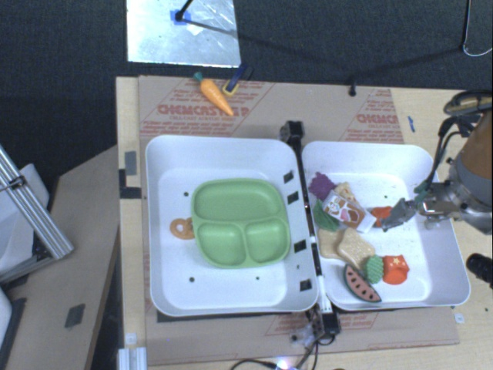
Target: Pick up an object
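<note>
The right bin (451, 272) holds several toy foods: a purple grape bunch (321, 184), a printed snack packet (347, 209), a bread slice (355, 247), a watermelon slice (360, 283), a small green piece (374, 268) and an orange-red piece (395, 269). A small red-orange item (380, 212) lies just right of the packet. My gripper (396, 215) hangs low over the bin's middle, its tip right beside that red-orange item. The arm (466, 183) comes in from the right. Whether anything is held is unclear.
The left bin (166, 206) holds a green divided plate (239, 222) and a pretzel (182, 228). A toy carrot (216, 96) lies on the cardboard behind the bins. A shiny metal sheet (183, 21) sits further back.
</note>
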Robot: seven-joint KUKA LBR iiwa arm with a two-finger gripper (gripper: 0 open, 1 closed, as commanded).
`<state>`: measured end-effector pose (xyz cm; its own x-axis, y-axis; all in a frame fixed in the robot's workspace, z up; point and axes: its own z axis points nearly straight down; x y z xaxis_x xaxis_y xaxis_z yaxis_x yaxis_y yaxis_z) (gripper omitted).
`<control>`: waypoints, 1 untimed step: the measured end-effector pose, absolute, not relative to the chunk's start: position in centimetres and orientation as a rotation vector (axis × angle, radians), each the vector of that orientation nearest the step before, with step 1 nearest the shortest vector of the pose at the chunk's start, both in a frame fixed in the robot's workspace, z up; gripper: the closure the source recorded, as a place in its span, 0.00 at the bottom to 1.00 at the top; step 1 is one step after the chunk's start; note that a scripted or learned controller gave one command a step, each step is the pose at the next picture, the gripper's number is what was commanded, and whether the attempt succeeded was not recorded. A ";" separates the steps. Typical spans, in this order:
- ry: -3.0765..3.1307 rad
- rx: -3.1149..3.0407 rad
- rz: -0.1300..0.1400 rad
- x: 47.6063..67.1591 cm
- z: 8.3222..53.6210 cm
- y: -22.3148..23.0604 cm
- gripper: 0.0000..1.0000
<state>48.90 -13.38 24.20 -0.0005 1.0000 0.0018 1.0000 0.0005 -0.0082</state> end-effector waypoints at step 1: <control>-2.226 -2.219 -0.002 49.1 24.7 -13.4 0.00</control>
